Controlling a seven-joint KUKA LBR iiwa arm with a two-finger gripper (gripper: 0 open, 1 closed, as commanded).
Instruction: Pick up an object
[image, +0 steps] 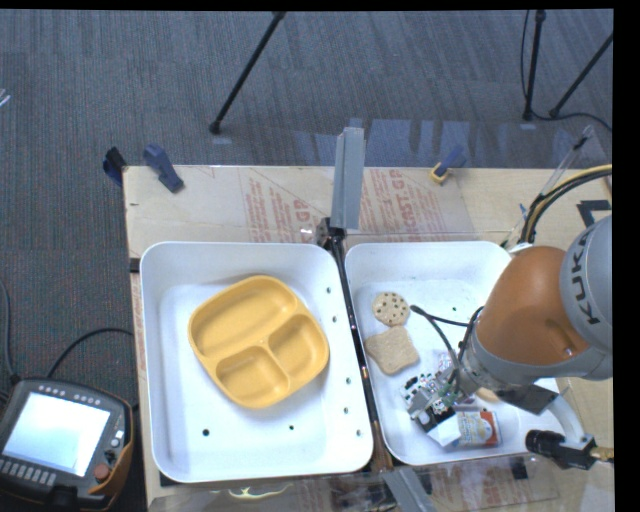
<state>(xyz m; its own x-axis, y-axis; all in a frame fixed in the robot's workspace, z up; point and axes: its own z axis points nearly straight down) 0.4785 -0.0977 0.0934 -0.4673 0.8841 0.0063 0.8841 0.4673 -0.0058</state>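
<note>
A yellow divided plate (259, 340) is seated in the left bin (160, 300). In the right bin (440, 255), a round cookie (391, 308) and a cracker (391, 351) are placed side by side. The hand (428, 395) is lowered over a packet (470, 428); its opening cannot be determined.

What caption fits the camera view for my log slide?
KUKA arm's gripper low in the right bin near a toast slice and cookie; yellow divided plate in the left bin.
</note>
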